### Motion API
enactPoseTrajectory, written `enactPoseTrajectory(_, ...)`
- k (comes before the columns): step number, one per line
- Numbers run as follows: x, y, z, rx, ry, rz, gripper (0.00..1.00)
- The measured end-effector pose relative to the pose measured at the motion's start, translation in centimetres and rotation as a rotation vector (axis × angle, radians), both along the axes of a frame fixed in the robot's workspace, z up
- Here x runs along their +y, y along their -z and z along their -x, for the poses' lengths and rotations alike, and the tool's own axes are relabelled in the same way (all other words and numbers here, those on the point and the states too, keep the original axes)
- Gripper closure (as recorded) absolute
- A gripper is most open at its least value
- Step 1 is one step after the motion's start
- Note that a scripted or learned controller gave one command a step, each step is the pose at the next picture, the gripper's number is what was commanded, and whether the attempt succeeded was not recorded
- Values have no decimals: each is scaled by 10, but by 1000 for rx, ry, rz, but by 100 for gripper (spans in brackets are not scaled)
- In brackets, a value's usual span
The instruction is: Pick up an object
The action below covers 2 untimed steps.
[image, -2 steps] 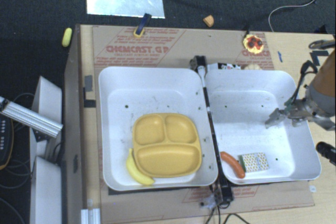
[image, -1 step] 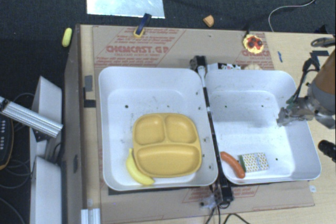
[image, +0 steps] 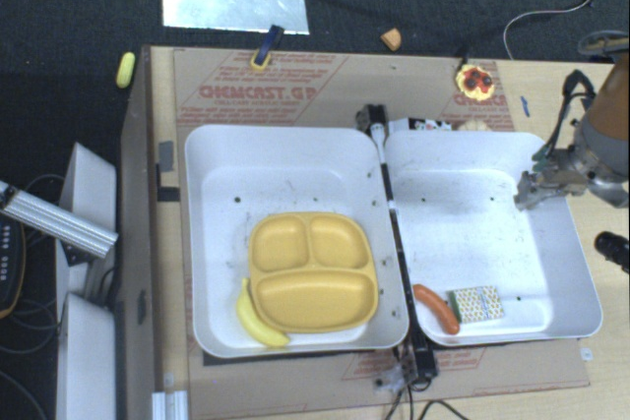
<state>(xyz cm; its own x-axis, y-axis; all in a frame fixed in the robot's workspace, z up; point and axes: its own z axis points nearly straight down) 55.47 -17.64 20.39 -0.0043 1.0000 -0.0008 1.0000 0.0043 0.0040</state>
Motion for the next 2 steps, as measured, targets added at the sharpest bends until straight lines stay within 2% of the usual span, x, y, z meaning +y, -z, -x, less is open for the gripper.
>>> enactPoseTrajectory(1, -31, -17, -4, 1, 2, 1, 100)
enactPoseTrajectory(2, 37, -25, 12, 1, 0, -1, 100)
